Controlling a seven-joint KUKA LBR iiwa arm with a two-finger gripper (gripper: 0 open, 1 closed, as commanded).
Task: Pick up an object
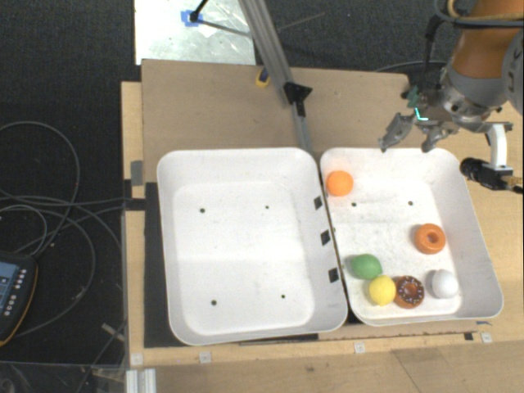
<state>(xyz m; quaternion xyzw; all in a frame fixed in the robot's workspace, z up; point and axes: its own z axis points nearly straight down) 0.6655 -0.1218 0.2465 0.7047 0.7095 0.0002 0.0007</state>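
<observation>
My gripper [410,136] hangs open above the far rim of the right bin [475,219], with nothing between its two fingers. In that bin lie an orange ball [339,183] at the far left corner, an orange ring [429,238] near the right wall, and along the near side a green lime-like fruit [364,265], a yellow ball [381,290], a brown sprinkled donut [408,291] and a white ball [443,283]. All of these lie below and apart from the gripper.
The left bin [176,219] sits beside the right one, joined by black clips along the shared wall. A grey pole [270,47] slants over the bench behind the bins. Cables and a handheld pendant [12,289] lie on the floor at left.
</observation>
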